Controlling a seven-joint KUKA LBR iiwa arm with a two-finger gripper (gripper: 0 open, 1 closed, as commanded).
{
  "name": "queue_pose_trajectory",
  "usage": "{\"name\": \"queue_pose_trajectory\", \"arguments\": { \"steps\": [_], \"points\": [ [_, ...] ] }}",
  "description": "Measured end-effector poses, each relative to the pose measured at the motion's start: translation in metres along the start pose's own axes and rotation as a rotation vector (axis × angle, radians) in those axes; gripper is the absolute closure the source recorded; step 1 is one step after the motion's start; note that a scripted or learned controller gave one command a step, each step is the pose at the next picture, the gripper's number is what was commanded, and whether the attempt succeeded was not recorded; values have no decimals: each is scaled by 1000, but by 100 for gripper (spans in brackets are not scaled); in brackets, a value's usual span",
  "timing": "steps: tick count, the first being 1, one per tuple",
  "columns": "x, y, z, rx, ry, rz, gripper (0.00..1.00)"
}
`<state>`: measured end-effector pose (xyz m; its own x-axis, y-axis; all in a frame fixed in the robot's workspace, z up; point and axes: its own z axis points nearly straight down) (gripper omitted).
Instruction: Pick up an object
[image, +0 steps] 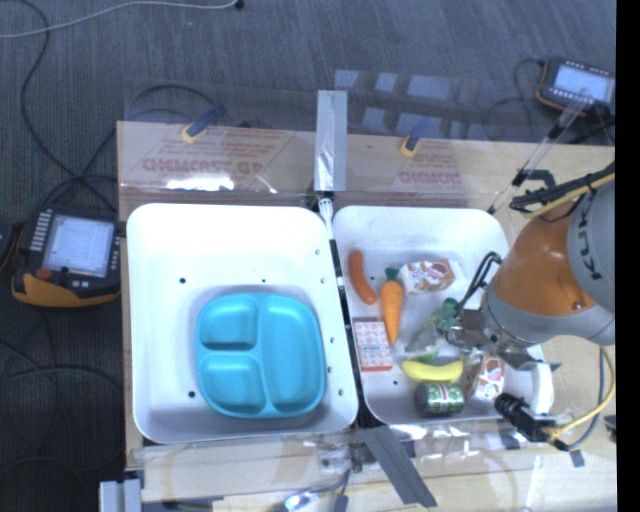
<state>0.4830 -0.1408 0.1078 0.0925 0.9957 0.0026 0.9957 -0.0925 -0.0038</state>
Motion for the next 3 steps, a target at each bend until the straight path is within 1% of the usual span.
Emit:
{"name": "queue_pose_trajectory", "arguments": {
  "steps": [1, 2, 3],
  "points": [
    [44, 31, 16, -21, -8, 82, 0],
    [44, 31, 8, -18, -5, 83, 100],
    [72, 31, -79, 0, -6, 386, 100]
  ]
}}
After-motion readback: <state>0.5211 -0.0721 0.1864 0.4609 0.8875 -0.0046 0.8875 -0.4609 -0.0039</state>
